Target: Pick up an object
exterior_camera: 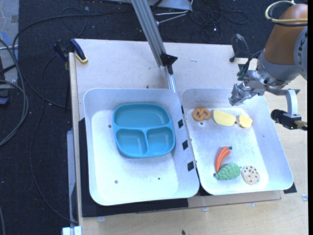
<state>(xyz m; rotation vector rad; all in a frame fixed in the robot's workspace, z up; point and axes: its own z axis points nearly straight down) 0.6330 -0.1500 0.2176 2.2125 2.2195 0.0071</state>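
The right bin [274,146] holds a brown pretzel [201,114], a yellow piece [224,118], a smaller yellow piece [245,121], an orange carrot [221,157], a green bunch of grapes [228,172] and a speckled cookie [250,174]. My gripper [237,96] hangs over the bin's far edge, above and to the right of the yellow pieces, with nothing visibly between its fingers. The view is too small to show whether the fingers are apart.
The left bin [98,180] holds a blue three-compartment tray [144,129]. A slanted metal pole [151,28] crosses the back of the bench down to the gap between the bins. A yellow-tipped tool [78,52] lies at the bench's far left corner.
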